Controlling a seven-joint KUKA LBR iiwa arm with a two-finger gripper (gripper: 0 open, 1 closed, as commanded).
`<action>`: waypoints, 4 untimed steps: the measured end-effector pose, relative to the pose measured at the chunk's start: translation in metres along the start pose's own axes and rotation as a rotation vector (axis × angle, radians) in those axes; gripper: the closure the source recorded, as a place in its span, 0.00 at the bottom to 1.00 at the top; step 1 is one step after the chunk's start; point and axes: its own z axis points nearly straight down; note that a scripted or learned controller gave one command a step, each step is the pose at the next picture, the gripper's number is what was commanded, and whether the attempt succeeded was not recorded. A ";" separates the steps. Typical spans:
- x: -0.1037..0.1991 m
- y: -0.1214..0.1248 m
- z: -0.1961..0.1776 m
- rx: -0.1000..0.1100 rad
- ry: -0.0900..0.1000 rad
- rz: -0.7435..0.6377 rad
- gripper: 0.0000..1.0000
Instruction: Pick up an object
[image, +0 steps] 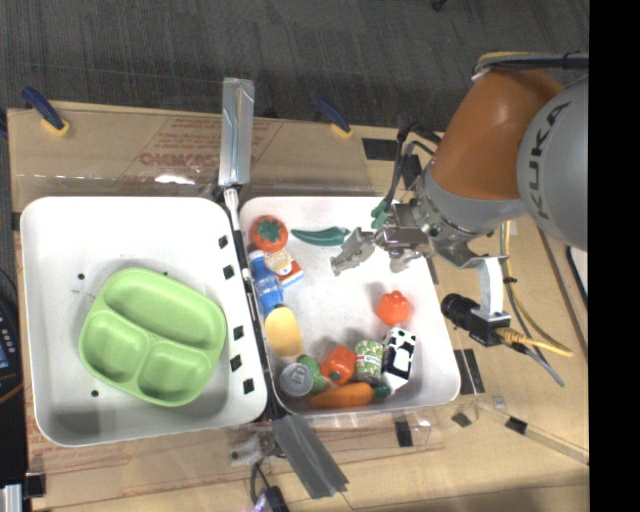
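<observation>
Orange plastic carrot (343, 395) lies along the right white bin's (440, 372) near wall, below and left of the grey two-finger gripper (375, 250). Far left of the gripper, a green divided plastic plate (152, 334) sits in the left white bin (55, 250). Nearer, a red toy tomato (268, 233) lies just left of it, a dark green pepper (320, 237) almost touching. The fingers are spread and grip nothing. A small red-orange fruit (393, 306) rests just beneath.
</observation>
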 end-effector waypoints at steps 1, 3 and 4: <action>0.064 0.078 0.078 0.002 -0.001 -0.076 0.00; 0.070 -0.015 0.089 0.002 0.001 0.022 0.00; 0.070 -0.015 0.079 0.003 0.000 0.017 1.00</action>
